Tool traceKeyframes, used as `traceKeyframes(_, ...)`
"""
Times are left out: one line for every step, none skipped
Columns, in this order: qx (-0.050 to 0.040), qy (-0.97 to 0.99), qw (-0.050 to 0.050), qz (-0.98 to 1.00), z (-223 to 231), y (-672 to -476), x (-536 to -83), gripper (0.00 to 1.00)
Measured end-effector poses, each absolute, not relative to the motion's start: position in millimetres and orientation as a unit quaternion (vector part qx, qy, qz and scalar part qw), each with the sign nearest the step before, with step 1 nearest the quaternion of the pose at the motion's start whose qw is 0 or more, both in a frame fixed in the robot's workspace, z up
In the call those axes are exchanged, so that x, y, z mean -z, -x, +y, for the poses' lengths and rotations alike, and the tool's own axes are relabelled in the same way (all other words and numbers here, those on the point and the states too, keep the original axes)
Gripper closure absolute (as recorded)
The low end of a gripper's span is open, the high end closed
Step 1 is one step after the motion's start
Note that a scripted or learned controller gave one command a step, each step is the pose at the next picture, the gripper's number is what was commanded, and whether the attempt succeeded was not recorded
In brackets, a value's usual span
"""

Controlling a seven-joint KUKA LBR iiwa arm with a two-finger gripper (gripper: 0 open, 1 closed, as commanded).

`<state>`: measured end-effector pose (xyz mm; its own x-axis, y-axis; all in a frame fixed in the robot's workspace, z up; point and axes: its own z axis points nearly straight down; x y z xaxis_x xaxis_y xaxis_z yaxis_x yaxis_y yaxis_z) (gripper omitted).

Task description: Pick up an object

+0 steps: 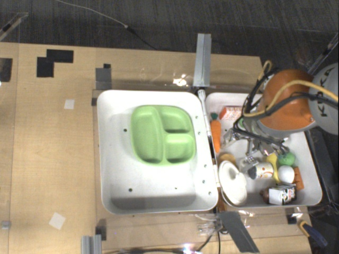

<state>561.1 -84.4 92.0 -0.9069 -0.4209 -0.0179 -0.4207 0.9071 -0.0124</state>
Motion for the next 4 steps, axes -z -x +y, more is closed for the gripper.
traceKeyframes(0.0040,0.266,0.012,0.964,-108,-528.4,-92,0.00)
traceKeyframes(0.0049,0.167,0.010,0.986,-93,-538.5,-93,0.00)
traceKeyframes(0.0033,0.138,0.008,0.990,-85,-563.4,-92,0.00)
traceKeyframes(0.0043,0.138,0.019,0.990,-83,-569.2,-107,1.00)
